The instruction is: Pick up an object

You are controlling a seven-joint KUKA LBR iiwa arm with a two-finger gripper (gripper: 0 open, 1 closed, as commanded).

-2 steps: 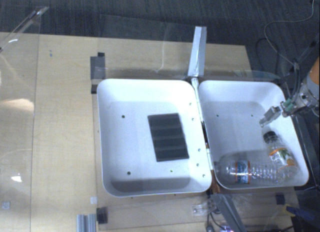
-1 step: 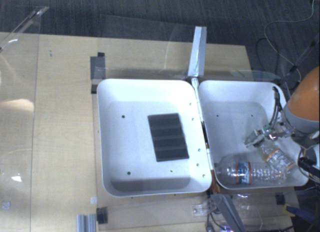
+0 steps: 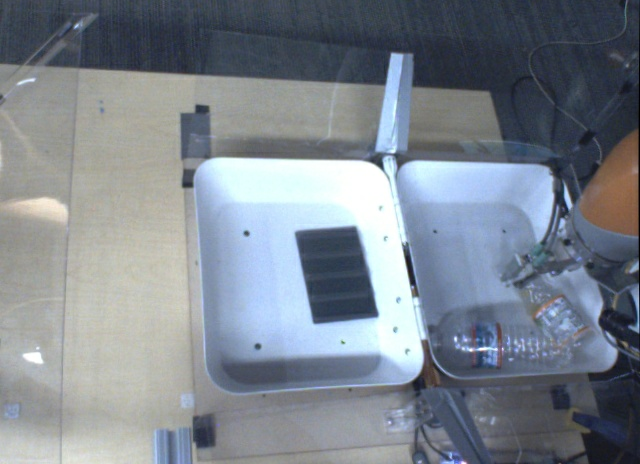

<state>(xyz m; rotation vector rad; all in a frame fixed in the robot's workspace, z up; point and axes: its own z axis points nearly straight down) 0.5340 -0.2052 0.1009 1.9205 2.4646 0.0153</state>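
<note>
Bottle [image 3: 505, 342], clear plastic with a blue and red label band, lies on its side along the near wall of the right bin [image 3: 450, 202], long axis running roughly parallel to the counter's [image 3: 120, 252] near edge. We note it looks crushed or crinkled toward its right end, so the surface there is uneven and glossy. The gripper [image 3: 535, 267] sits just above and slightly right of the bottle's middle, toward the bin's right wall, apart from it as far as we can see. We cannot tell how it is set; glare and cables blur it. In the left bin [image 3: 220, 202] a dark ribbed block [image 3: 336, 274] lies well apart. We judge the bottle the nearer target; approach should cross its long axis.
</note>
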